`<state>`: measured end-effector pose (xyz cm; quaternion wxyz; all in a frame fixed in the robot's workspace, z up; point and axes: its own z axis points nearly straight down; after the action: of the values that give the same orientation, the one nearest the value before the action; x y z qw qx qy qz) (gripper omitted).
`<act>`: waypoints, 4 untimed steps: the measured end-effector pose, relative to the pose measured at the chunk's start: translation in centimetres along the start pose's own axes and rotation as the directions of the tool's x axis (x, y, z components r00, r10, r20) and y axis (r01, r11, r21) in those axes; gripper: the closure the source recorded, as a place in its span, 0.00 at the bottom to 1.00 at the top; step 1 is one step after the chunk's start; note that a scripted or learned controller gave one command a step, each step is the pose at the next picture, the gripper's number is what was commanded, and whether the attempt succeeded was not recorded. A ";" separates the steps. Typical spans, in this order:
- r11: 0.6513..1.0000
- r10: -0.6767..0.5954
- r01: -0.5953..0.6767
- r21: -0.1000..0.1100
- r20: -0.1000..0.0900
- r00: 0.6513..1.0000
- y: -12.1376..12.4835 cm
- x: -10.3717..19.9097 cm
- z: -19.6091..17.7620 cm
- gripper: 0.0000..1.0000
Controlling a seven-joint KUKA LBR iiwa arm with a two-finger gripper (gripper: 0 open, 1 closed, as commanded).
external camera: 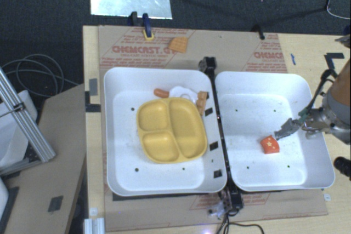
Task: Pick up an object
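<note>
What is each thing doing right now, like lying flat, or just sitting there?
Orange block: lying loose on the right bin's floor.
Gripper: low in the right bin, right beside the block.
Yellow tray: lying flat, open side up, in the left bin.
Small sausage: lying behind the tray.

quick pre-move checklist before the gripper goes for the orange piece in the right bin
1. Target in view: orange piece lies on the floor of the right bin: ok.
2. Room around the target: nothing else lies near it: ok.
3. Gripper position: just up and right of the piece, tip close to it: ok.
4. Grasp: whether the piece sits between the gripper's tips: cannot tell.
5. Bin wall: target is away from the rim: ok.
6. Left bin clutter: yellow tray and bits are across the divider: ok.
</note>
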<state>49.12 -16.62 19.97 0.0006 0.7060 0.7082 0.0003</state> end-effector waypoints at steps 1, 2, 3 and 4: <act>1.000 0.001 -0.001 -0.001 0.001 1.000 4.2 -2.6 3.5 0.00; 1.000 0.003 -0.003 -0.009 -0.005 1.000 4.3 -2.9 11.4 0.00; 1.000 0.004 -0.004 -0.017 0.005 1.000 2.4 -1.3 11.0 0.00; 1.000 0.002 -0.002 -0.004 0.002 1.000 2.0 -1.2 10.4 1.00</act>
<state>51.18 -17.86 9.57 0.0028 0.7068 0.7074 0.0012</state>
